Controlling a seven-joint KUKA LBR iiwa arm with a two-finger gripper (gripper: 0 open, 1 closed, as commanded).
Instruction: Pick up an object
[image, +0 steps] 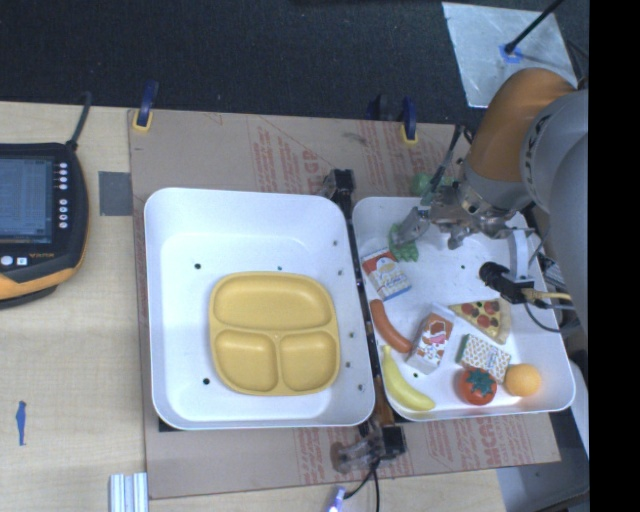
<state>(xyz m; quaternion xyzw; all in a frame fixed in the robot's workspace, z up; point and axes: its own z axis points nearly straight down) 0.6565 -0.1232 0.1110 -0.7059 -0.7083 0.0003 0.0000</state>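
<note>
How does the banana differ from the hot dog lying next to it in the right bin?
The banana is yellow, while the hot dog is reddish orange. The banana curves and tapers to a point, whereas the hot dog is nearly straight with rounded ends. The banana lies nearer the bin's front corner; the hot dog sits above it, further up the bin. Both are long, slim toy foods lying flat near the right bin's left wall.

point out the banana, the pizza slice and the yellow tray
banana (403, 386), camera view, middle of its curve
pizza slice (482, 317), camera view, its topped face
yellow tray (272, 300), camera view, its large top compartment
</note>
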